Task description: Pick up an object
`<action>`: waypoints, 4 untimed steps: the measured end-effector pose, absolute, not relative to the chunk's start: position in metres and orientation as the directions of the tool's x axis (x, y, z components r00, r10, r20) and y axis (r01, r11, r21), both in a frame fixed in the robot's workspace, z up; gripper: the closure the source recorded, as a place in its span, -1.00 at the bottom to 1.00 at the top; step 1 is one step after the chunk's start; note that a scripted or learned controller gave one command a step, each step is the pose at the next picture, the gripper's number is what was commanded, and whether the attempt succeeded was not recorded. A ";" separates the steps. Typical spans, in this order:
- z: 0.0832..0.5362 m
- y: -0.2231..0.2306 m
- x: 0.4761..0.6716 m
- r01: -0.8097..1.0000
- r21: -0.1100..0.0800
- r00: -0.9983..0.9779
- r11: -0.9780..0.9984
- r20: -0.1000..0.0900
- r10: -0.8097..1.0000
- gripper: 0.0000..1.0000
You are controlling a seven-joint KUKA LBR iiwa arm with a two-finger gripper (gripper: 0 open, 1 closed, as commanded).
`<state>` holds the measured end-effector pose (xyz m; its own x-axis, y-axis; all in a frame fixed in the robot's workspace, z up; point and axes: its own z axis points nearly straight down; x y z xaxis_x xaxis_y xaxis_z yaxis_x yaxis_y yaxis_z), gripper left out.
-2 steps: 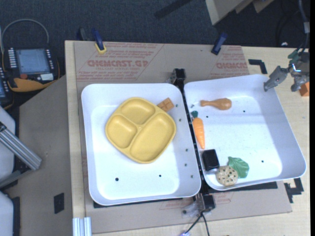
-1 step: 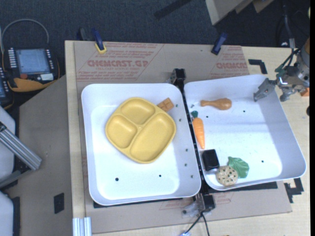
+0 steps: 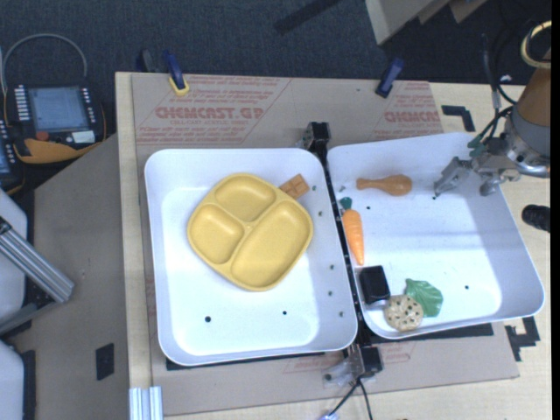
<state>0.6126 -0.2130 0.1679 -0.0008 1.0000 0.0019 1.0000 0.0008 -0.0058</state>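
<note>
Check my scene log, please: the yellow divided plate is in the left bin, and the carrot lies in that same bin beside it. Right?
Not quite. The camera view shows the yellow divided plate in the left bin, but the carrot lies in the right bin, along its left wall.

Right bin (image 3: 490,234): middle and far-right floor lie bare, so my claw (image 3: 468,178) has open passage there. Obstacles hug the left wall: carrot (image 3: 353,234), black block (image 3: 374,283). Near edge: cookie (image 3: 403,312), touching a green leafy piece (image 3: 426,294). Far side: wooden spoon (image 3: 386,184), just beside my claw. Left bin (image 3: 166,261): yellow divided plate (image 3: 250,231) takes the centre, a small brown block (image 3: 295,185) at its far rim; a bare strip runs along the near side.
</note>
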 end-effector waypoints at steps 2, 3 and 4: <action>0.126 -0.214 0.605 1.000 0.002 -0.003 0.003 0.001 1.000 1.00; 0.188 -0.222 0.607 1.000 0.008 0.000 0.000 -0.004 1.000 1.00; 0.233 -0.219 0.607 1.000 0.007 -0.001 0.001 -0.003 1.000 1.00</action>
<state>0.6066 -0.2193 0.2330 -0.0011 1.0000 -0.0035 1.0000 0.0011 0.0075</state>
